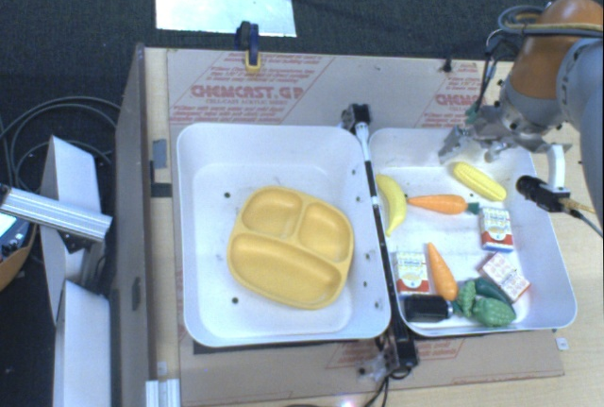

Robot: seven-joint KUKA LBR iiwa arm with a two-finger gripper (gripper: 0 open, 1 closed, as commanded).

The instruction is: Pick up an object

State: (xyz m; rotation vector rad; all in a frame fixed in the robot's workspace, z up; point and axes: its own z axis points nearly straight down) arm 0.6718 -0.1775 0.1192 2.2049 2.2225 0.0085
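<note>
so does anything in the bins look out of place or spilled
Nothing stands out. The yellow divided plate sits flat in the left bin, and the toy food stays inside the right bin, loosely scattered. The gripper hovers near its far edge.

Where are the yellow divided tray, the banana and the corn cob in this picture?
yellow divided tray [291, 247]: camera view, on the ridge between its compartments.
banana [393, 202]: camera view, on the middle of its curve.
corn cob [478, 180]: camera view, on the middle of its length.
</note>
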